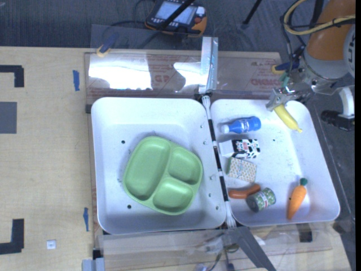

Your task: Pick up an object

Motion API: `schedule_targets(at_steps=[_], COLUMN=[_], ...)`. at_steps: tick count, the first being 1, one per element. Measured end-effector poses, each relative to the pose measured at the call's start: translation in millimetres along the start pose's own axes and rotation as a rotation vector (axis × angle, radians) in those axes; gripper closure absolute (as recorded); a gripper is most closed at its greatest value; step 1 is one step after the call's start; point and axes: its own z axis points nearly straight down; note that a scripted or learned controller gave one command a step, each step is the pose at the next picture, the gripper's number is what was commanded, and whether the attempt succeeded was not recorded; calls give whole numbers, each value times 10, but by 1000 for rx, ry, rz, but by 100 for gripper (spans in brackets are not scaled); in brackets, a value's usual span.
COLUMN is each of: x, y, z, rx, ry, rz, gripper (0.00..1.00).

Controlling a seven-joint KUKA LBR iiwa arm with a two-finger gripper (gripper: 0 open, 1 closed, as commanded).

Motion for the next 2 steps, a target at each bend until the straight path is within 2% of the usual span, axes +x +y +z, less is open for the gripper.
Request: schedule_targets(at_steps=[1, 2], x=[0, -393], y=[-1, -571], z=[2, 628], rx=[0, 2], ry=[0, 1], rz=[0, -18], gripper=[0, 0])
